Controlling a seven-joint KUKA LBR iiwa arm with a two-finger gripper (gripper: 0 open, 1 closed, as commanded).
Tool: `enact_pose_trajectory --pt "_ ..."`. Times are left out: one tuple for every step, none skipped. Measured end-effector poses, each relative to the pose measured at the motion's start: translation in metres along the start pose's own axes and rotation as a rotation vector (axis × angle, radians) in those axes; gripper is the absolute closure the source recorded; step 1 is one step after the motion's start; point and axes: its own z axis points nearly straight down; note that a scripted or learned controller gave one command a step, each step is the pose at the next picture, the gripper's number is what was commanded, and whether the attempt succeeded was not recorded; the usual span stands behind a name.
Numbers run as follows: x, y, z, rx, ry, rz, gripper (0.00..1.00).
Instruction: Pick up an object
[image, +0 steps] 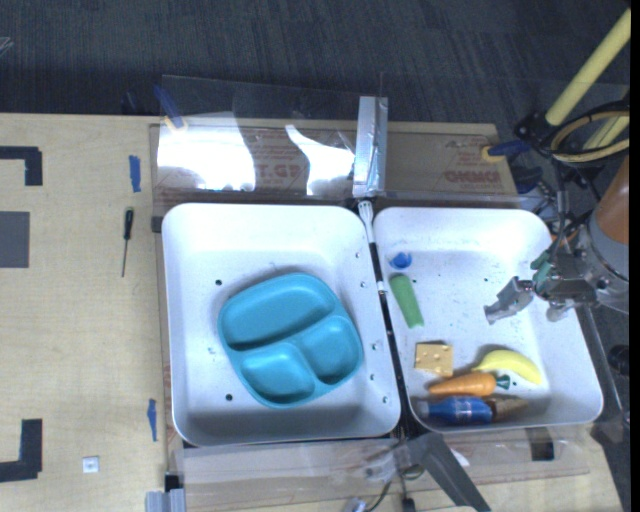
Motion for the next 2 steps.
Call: enact_pose_trajectory --pt "0.035 0.031 0.076 0.005 0.001 0.047 0.0" --pt "0.003 0.076 0.171 -0.006 0.0 0.045 0.0"
